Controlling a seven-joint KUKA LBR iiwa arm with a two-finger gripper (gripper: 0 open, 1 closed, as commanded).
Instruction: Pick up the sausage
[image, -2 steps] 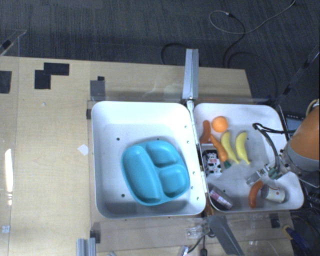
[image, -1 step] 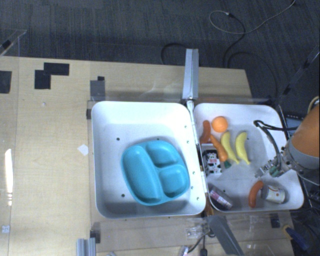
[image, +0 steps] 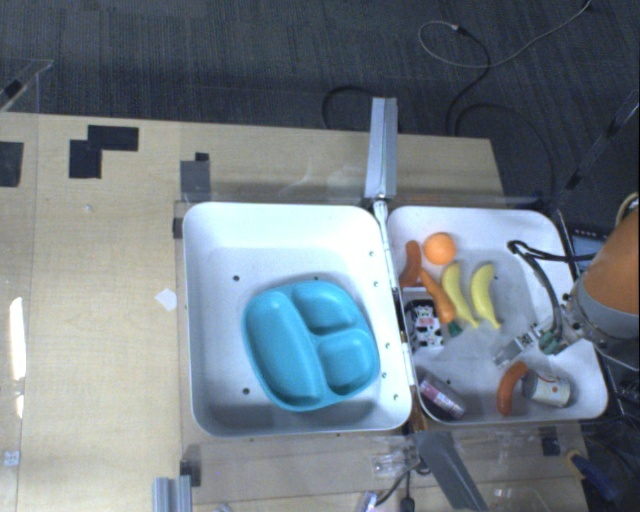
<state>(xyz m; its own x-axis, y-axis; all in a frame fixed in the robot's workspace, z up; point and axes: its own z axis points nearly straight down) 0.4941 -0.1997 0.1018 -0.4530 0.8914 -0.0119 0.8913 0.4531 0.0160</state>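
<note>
Blue tray (image: 310, 345) sits in left bin (image: 210, 330). In right bin (image: 480, 225), the sausage (image: 510, 387) lies near the front wall, long axis roughly near-to-far. Gripper (image: 528, 345) hovers just beyond its far end; finger state undeterminable.

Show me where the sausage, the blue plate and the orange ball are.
sausage (image: 510, 387): camera view, middle of its length.
blue plate (image: 283, 350): camera view, its large compartment.
orange ball (image: 439, 247): camera view, its centre.
</note>
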